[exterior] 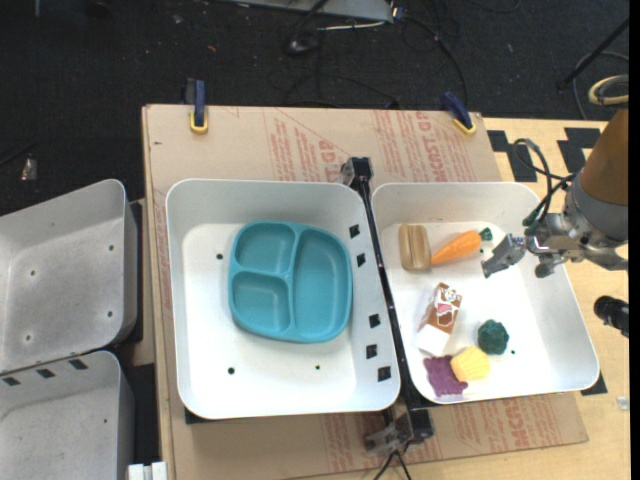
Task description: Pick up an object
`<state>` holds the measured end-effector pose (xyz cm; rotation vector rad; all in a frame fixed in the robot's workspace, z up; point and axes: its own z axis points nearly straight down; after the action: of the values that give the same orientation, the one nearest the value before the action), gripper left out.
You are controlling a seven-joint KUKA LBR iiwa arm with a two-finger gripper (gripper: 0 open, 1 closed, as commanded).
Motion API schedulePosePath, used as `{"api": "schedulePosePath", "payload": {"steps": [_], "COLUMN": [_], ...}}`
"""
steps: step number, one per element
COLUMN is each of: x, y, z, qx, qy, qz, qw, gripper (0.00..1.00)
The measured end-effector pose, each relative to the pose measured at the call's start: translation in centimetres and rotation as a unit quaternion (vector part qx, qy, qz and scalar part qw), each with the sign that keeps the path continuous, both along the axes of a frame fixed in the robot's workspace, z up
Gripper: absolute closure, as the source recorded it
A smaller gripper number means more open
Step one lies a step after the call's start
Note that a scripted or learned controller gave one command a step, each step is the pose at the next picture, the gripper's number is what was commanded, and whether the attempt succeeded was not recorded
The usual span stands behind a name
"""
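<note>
While hanging over the right bin point(560, 268) beside the carrot point(456, 247), claw point(505, 255) pictured with nothing visibly gripped, finger state impossible to tell; carrot lying near the bread point(414, 247).

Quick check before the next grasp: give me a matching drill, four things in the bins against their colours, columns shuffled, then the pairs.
Things:
1. divided tray
2. carrot
3. round knobbly item
4. flat piece at the right bin's near edge

Colours:
A. purple
B. dark green
C. orange
D. turquoise

Pairs: 1-D, 2-C, 3-B, 4-A
</note>
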<state>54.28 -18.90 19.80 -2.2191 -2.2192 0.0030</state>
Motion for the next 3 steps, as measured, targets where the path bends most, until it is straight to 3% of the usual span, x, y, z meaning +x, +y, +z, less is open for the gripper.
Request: {"api": "schedulePosePath", "payload": {"steps": [1,2,3], "x": [-0.3,0.4,0.2], "y": [0.8,0.5,0.6], "z": [-5.7,-8.2,-7.5], "qx": [-0.0002,-0.0049,-0.0042], "qy": [-0.001,-0.014,-0.012], "qz": [0.000,-0.001,-0.001], "qw": [1.0000,0.9999,0.9999], "gripper": [0.00,0.00,1.00]}}
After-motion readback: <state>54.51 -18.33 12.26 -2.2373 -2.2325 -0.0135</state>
